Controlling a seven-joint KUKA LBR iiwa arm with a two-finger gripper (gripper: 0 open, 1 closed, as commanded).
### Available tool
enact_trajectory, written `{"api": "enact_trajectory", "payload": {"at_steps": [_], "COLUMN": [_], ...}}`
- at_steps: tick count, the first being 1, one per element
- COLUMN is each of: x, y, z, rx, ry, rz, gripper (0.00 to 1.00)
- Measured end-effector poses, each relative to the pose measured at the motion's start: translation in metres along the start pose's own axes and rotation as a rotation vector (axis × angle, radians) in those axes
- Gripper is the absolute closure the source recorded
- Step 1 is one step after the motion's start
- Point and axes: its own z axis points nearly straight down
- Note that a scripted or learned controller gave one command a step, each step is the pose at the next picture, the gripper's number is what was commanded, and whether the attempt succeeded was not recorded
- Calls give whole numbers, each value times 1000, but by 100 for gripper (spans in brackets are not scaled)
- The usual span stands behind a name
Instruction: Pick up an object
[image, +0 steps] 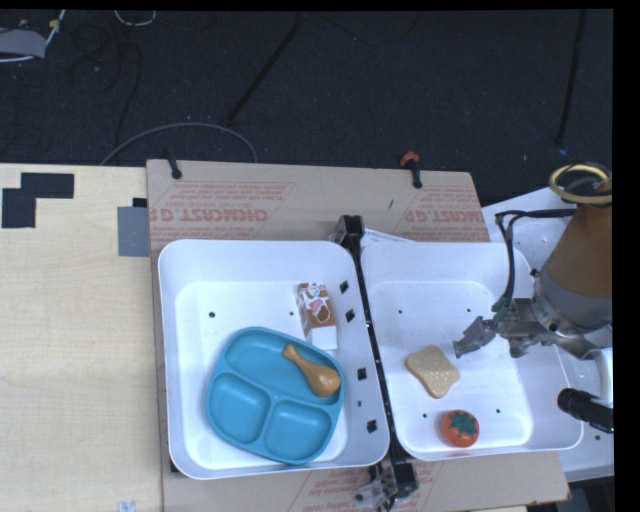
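In the right bin (420, 295) lie a tan slice of toy bread (433, 370) and a red toy tomato (460, 428) near the front wall. The left bin (190, 290) holds a blue divided plate (255, 410) with a toy chicken drumstick (312, 369) on it, and a small brown-and-white packet (317, 306) behind the plate. My gripper (478, 340) hangs over the right side of the right bin, just right of the bread and a little above it. Nothing shows between its fingers.
The grey arm with its orange band (590, 250) comes in from the right over the right bin's edge. A black divider (365, 350) runs between the two bins. Cardboard (300, 205) lies under the bins.
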Motion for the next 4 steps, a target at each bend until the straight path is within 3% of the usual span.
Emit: {"api": "enact_trajectory", "payload": {"at_steps": [1,2,3,4], "x": [-6,-5,-5,-10], "y": [-5,-4,-2,-4], "z": [61,94,81,39], "rx": [0,-8,-11,-10], "ry": [0,0,3,-3], "rz": [0,1,4,2], "gripper": [0,0,100,100]}}
